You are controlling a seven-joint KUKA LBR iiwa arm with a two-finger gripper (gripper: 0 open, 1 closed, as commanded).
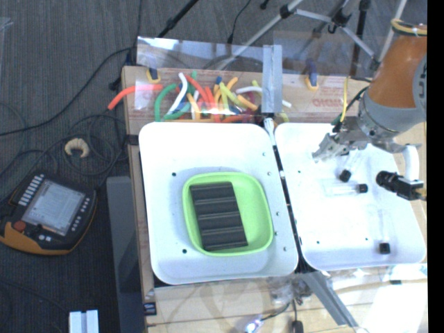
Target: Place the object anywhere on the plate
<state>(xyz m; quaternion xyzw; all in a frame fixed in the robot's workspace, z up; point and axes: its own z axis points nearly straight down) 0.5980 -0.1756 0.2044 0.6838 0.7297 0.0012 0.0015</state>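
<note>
The hand [331, 146] hangs over the right bin [347, 234], too blurred to tell its grip. A ridged dark block [218, 216] fills the glossy green plate [258, 203].

- The arm [406, 61] is cut off by the top and right edges, so only its orange band and grey wrist are seen.
- The gripper [331, 146] is blurred; its fingers cannot be made out.
- Small dark pieces [345, 176] in the right bin [347, 248] are too small to be identified.
- The far rim of the left bin [159, 186] is partly hidden behind glare from a clear sheet [208, 54].
- The coloured tubes [201, 99] are tangled and cannot be counted.
</note>
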